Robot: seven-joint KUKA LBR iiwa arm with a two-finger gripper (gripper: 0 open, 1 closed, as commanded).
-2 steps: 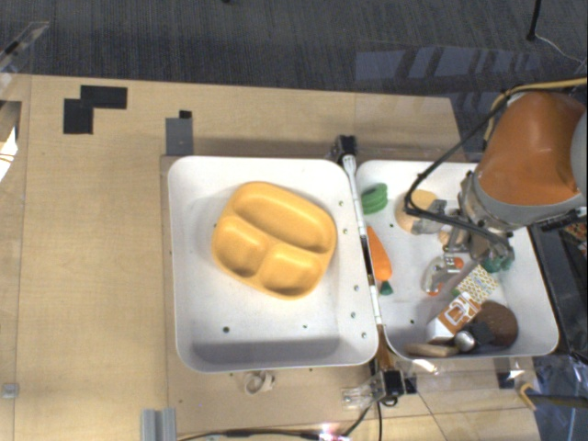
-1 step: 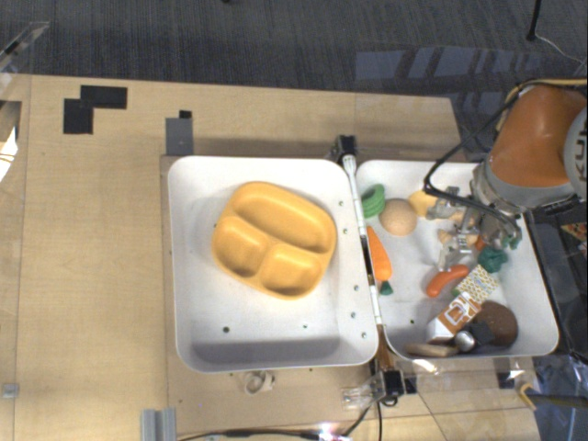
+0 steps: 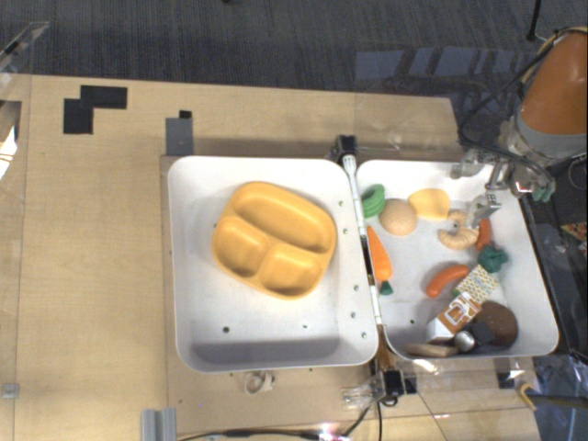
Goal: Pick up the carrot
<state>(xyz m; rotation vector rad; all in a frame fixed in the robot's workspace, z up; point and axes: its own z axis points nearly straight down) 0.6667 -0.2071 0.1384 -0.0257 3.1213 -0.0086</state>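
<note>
Camera view, counts first: two white bins, one yellow sectioned tray, one arm, one carrot, and roughly nine other small items. Landmark is the divider (image 3: 354,237) where the bins meet. Left bin (image 3: 197,329) lies directly left of the divider and holds one thing, the yellow tray (image 3: 274,237), three compartments, lying near the bin's middle and turned at a slant. Right bin (image 3: 542,324) lies directly right of the divider and holds all the small items. Arm (image 3: 556,90) enters well right of the divider, above the right bin's far right corner, orange band uppermost, wrist pointing down and left. Gripper (image 3: 485,196) hangs over the far right part of that bin; cannot tell whether its jaws are apart or together, and nothing is seen between them. Carrot (image 3: 378,257) lies just right of the divider, along it, green end toward the near side, well apart from the gripper. Other contents, by distance from the divider: green piece (image 3: 372,200) just beside it at the far end; beige ball (image 3: 398,217); yellow lemon-like piece (image 3: 428,203); red sausage-like piece (image 3: 446,278); mushroom-like piece (image 3: 457,237); patterned box (image 3: 469,297); dark brown round item (image 3: 496,324); small green piece (image 3: 494,259).
</note>
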